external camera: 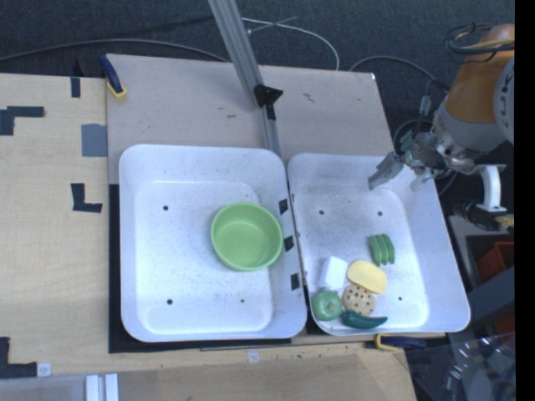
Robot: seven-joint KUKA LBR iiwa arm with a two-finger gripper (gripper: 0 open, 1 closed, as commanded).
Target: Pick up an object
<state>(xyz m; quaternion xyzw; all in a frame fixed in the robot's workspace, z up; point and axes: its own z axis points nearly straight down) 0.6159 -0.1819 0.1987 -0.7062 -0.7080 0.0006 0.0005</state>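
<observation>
While the gripper [401, 172] is hovering over the upper right corner of the right bin [334, 182], its fingers are standing apart with nothing between them. Toward the lower middle of the frame, a small cluster is lying in that bin's lower part: a white block [334, 271], a yellow piece [368, 276], a green apple [327, 306] and a green ridged piece [381, 249]. A green bowl [247, 236] is sitting in the left bin [150, 174].

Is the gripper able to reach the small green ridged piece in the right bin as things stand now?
Probably yes. The gripper hovers over the far edge of the right bin, and the green ridged piece lies apart from the other toys, with bare bin floor between it and the gripper.
</observation>
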